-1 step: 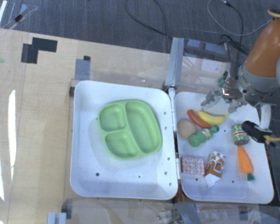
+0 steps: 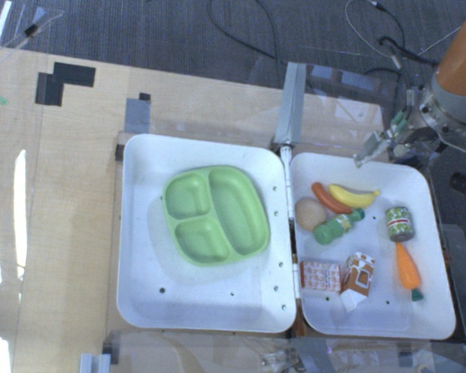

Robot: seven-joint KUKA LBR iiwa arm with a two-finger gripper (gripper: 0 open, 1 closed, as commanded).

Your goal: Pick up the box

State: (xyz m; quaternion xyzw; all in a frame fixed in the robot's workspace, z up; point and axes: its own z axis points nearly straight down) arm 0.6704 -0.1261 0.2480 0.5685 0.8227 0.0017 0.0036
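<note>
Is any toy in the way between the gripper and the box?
Yes. The gripper is above the right bin's far edge. The box lies at the near side, with the banana, hot dog and green bottle between.

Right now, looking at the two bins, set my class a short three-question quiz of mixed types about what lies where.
1. True or false: the green plate lies in the left bin.
2. Multiple choice: what lies directly beside the box in the right bin? A) the carton B) the banana C) the can
3. Fill in: the gripper is at the right bin's far edge, nearest the ______ among the food items.

Key
1. True
2. A
3. banana
</note>
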